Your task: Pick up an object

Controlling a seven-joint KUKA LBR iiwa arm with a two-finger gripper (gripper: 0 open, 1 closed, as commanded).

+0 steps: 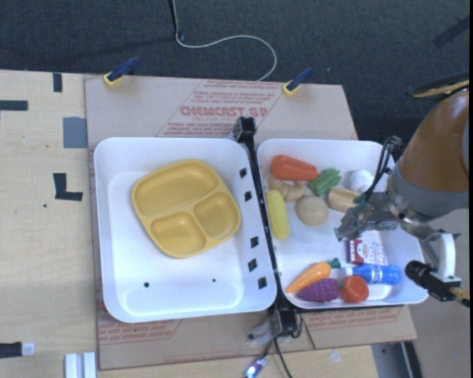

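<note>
Camera view, jaws (353, 225) state unclear, above right bin (394, 294), corn cob (277, 213) lying lengthwise near-to-far.

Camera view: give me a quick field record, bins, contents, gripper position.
left bin: white, shallow; holds yellow three-compartment plastic tray, tilted
right bin: white, shallow; holds toy food
top of right bin: orange toy carrot, green toy vegetable
by divider: yellow toy corn cob
near edge: small orange carrot, purple toy grapes, red toy tomato, blue-capped bottle
gripper: over right bin, above red-and-white packet
grasp: cannot tell
</note>
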